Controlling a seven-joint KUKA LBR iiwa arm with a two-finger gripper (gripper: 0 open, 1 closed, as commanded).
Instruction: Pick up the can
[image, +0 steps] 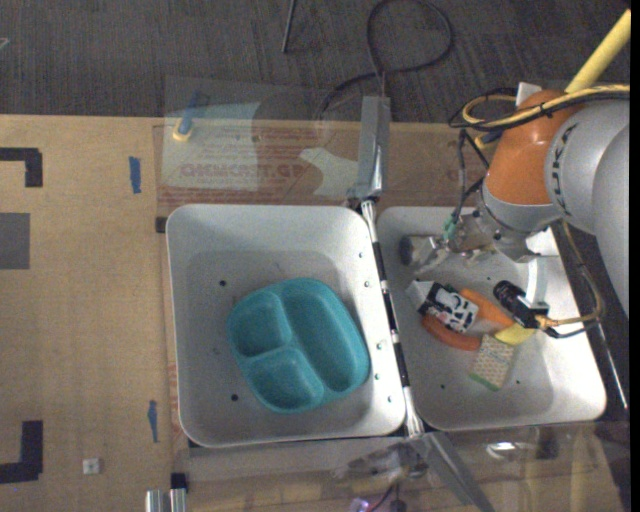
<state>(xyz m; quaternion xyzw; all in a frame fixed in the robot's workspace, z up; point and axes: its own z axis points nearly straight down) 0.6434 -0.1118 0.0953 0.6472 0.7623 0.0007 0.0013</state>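
Camera view, looking down at a slant, shows you the gripper (428, 252) low over the far-left part of the right bin (570, 400), hanging from the grey arm (600, 160) with its orange band. That tip is blurred and foreshortened, so you cannot tell whether it is open or closed.

The can (450, 306), which appears to be the black-and-white item, lies on its side on the bin floor, just nearer the camera than the gripper and apart from it. Its long axis runs from upper left to lower right in the view.

An orange object (452, 338) touches its near side, and a pale box (490, 363) lies close by. The left bin (200, 240) holds a teal divided plate (296, 344).
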